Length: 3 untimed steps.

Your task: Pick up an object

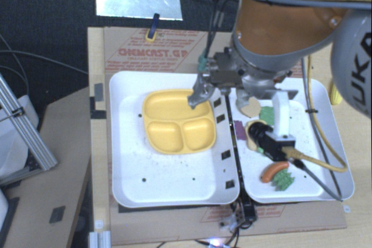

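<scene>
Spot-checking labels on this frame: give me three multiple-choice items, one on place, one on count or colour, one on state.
1. Where does the yellow tray lie?
A. left bin
B. right bin
C. on the cardboard

2. How many compartments does the yellow tray have?
A. one
B. three
C. five

3. How does the yellow tray sit?
A. flipped over
B. propped on the bin wall
C. flat, open side up

Key: 1 A, it rests on the floor of the left bin. 2 B, one long section above two smaller ones. 3 C, its hollows face the camera.
</scene>
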Each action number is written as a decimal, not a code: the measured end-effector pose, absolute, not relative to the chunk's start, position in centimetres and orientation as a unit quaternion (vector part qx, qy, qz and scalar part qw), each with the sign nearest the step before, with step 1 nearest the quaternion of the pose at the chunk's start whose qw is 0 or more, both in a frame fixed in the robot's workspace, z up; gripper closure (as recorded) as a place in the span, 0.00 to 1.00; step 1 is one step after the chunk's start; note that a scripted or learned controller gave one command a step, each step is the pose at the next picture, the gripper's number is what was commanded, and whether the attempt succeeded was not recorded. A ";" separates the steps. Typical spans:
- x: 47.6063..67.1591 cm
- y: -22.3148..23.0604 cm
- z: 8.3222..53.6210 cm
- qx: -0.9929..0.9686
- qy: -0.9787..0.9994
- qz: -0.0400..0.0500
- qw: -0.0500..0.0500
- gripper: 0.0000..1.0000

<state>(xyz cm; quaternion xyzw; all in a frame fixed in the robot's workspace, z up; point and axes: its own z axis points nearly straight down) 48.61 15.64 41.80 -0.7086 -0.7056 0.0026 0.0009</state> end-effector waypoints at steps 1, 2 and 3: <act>50.4 21.0 45.2 -0.704 -0.710 -0.003 -0.001 0.00; 48.6 19.6 54.1 -0.705 -0.709 -0.006 -0.002 0.00; 48.7 19.6 54.6 -0.703 -0.711 -0.003 -0.001 1.00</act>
